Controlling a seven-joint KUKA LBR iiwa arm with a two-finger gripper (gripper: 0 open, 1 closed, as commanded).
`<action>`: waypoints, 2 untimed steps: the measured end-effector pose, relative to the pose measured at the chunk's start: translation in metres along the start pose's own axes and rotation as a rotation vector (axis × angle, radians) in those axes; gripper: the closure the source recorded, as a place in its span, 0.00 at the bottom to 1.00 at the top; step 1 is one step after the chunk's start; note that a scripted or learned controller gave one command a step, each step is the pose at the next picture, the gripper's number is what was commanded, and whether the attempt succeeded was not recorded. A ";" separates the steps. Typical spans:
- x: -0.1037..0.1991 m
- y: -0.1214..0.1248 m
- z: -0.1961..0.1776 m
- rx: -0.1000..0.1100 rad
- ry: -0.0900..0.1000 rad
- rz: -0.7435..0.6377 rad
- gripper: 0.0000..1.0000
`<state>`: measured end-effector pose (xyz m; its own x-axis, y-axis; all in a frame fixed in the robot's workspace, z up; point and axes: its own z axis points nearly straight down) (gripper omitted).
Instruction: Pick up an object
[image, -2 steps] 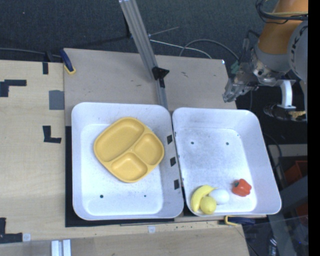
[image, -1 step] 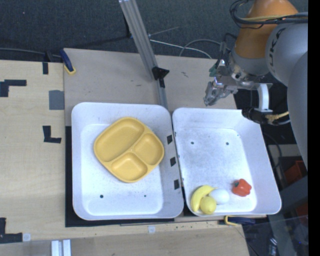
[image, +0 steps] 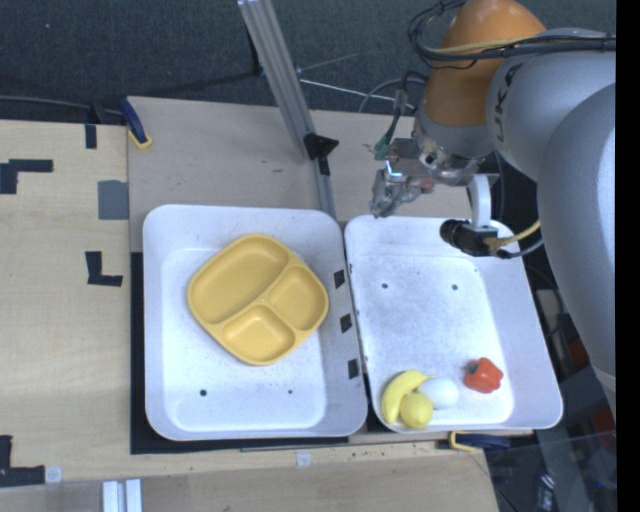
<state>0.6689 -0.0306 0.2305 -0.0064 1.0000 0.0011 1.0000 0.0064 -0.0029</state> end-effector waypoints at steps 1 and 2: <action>0.060 0.001 -0.008 -0.003 0.001 -0.001 1.00; 0.116 -0.001 -0.014 -0.002 0.001 -0.001 1.00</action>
